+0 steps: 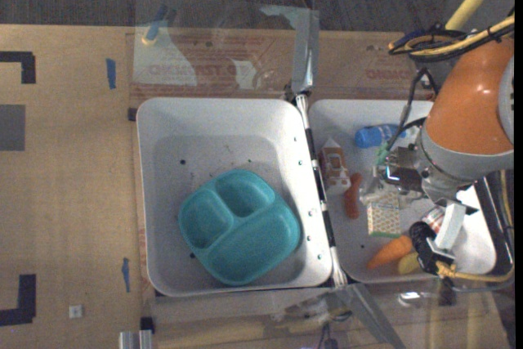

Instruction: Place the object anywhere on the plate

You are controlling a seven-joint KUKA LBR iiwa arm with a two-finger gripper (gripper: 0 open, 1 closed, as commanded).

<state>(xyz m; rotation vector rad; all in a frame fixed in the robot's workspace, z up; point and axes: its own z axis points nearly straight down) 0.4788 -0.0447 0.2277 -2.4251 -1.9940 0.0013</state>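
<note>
A teal plate with three compartments lies tilted in the left bin, with nothing on it. My gripper hangs low over the middle of the right bin, far to the right of the plate. Just under and around it lie a pale checkered yellow-green piece, a red sausage-like piece and a blue object. The wrist hides what lies straight beneath the gripper.
The right bin also holds a small white and red carton by the dividing wall, an orange carrot and a yellow piece near the front wall. A raised rim separates the two bins.
</note>
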